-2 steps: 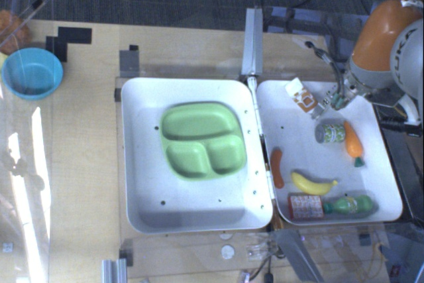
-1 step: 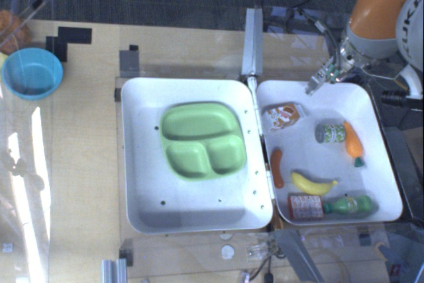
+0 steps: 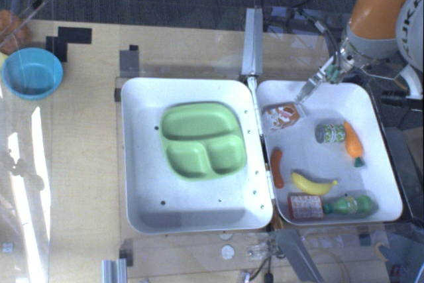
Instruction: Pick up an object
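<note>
Grey arm's jaws [image 3: 306, 91] over right white bin [image 3: 377, 142], opening cannot be told | small brown-and-white snack packet [image 3: 282, 116] lies just below them | risk: flat packet may slip from a shallow pinch

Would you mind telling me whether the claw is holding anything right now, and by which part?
Nothing is held. The claw hangs above the right bin's back left corner, just above and right of the snack packet, with nothing between its fingers.
</note>
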Available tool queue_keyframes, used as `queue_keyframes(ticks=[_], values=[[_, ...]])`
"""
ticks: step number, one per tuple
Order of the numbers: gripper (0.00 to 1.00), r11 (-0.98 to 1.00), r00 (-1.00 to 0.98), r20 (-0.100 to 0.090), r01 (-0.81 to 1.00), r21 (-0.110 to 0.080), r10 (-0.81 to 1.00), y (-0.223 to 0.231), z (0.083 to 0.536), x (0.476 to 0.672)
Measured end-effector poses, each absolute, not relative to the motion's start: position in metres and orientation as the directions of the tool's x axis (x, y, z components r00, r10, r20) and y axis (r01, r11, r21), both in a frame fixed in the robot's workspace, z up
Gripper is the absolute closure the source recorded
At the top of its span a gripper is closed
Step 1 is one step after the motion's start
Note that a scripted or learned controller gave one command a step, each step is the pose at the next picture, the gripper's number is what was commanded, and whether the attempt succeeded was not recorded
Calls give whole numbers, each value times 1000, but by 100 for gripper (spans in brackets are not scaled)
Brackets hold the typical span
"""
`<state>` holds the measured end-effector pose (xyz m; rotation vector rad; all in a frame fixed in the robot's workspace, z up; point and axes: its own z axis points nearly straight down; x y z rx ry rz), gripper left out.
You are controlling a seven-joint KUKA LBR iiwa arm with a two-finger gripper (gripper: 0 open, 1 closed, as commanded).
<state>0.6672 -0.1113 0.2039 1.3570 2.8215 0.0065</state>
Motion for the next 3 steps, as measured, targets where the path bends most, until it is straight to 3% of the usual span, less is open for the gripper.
queue_keyframes(ticks=[1,2,3], values=[[0,678,-678,-6,735,5,735,-158,109,661],[0,558,-558,6,830,-6,830,-175,86,663],[0,559,-559,6,829,-6,829,-175,86,663]])
